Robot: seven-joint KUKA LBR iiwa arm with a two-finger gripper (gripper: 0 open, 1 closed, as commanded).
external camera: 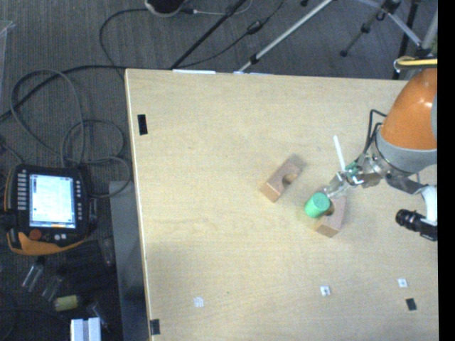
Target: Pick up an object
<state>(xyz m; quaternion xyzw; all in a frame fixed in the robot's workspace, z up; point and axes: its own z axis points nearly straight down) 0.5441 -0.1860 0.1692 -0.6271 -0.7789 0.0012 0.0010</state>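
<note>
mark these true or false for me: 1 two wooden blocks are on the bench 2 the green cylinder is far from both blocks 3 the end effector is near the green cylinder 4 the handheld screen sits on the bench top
1. Two wooden blocks lie on the bench: true, one wooden block and another.
2. False: the green cylinder sits right against the right-hand block.
3. True: the end effector is just above and right of the cylinder.
4. False: the handheld screen lies on the floor left of the bench.

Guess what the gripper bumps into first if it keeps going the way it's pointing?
Probably the green cylinder. The gripper points down-left straight at it, with a wooden block just behind. Depth is hard to judge.
</note>
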